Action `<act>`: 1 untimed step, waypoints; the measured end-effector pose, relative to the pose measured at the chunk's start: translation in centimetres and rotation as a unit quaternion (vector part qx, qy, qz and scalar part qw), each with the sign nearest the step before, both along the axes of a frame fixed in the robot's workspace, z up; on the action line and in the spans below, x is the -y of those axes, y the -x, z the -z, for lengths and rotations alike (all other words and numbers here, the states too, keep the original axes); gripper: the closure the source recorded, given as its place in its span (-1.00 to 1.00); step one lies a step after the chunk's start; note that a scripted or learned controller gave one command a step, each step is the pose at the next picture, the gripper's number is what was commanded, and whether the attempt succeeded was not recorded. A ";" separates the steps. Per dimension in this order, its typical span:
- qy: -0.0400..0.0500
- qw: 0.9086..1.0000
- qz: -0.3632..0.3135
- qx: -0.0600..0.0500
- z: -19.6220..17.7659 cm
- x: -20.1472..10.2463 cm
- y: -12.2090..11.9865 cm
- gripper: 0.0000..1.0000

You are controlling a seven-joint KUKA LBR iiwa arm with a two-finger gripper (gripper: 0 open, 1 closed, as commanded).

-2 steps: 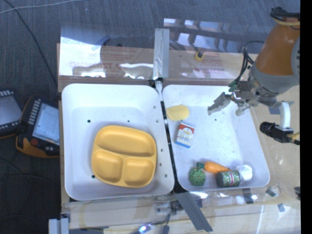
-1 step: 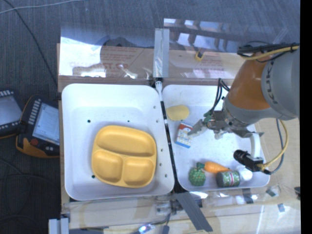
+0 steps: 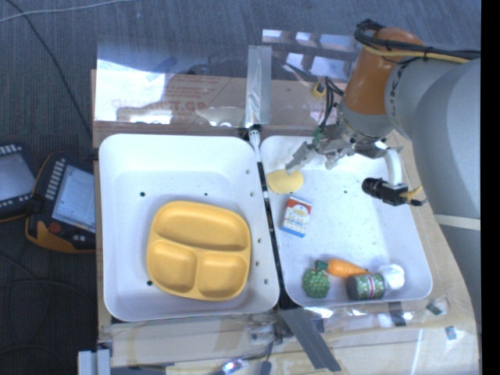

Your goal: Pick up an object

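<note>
Pincer [image 3: 318, 158], fingers spread and holding nothing, hangs just up-right of the yellow disc [image 3: 283, 180], likely the nearest target.

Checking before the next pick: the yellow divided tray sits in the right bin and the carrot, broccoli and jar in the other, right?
Not quite. The camera view shows the yellow divided tray in the left bin; the carrot, broccoli and jar are in the right bin.

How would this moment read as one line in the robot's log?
gripper: over right bin, far end, jaws open | nearest: yellow disc | holding: nothing
</note>
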State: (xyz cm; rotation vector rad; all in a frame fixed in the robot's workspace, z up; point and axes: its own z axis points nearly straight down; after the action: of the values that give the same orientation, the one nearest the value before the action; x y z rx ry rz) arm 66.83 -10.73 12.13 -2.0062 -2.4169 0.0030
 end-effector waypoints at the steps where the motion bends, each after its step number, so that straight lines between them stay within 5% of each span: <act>1: 0.002 1.000 -0.014 0.008 2.8 -0.4 0.4 -1.00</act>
State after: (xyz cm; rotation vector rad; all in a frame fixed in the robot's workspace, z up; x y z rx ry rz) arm 66.41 -10.29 9.29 -1.9806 -2.4567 -0.0078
